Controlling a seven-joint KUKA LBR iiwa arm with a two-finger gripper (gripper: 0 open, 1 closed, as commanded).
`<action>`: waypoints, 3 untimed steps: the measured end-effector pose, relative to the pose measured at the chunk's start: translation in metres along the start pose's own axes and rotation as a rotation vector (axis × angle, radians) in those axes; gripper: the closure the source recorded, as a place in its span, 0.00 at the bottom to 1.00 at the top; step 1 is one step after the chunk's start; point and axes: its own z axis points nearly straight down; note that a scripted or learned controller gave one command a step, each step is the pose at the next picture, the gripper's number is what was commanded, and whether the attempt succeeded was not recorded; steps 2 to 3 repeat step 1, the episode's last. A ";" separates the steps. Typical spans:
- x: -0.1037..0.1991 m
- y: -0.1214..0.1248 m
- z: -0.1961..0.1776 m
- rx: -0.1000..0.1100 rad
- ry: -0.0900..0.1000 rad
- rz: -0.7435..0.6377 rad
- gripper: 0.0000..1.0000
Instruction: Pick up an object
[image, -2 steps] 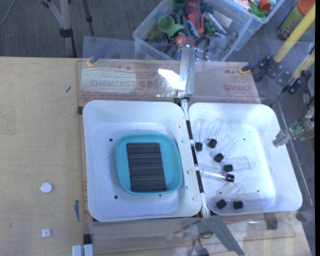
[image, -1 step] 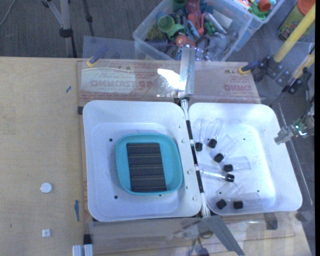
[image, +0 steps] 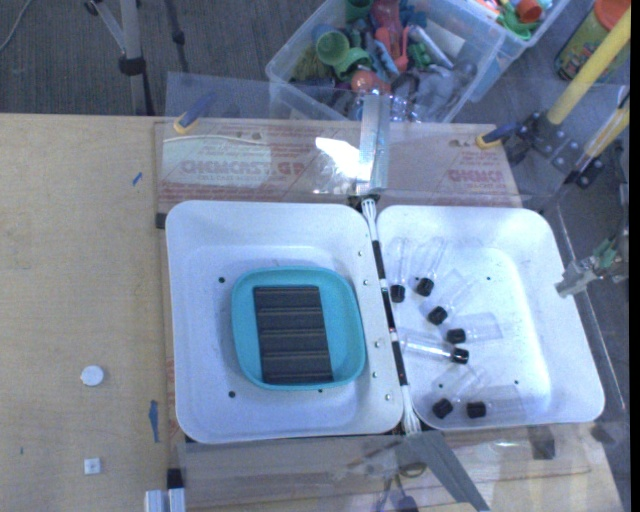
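Two clear tubes (image: 458, 407) with black caps lay nearest, right of the teal tray (image: 347, 330). More tubes (image: 440, 350) lay behind them in the right bin (image: 540, 250). The tray sat in the left bin (image: 200, 240), with a dark ribbed block (image: 292, 335) inside it. A white disc (image: 92, 376) lay on the desk (image: 70, 220), far left of the tray. I could not tell how open the tool was.

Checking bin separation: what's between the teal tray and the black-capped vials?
In the camera view, the two bins' abutting rims lie between the teal tray in the left bin and the clear, black-capped vials in the right bin.
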 end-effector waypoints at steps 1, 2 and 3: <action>0.000 0.002 -0.011 -0.005 -0.004 -0.002 1.00; 0.000 0.002 -0.011 -0.005 -0.004 -0.002 1.00; 0.000 0.002 -0.011 -0.005 -0.004 -0.002 1.00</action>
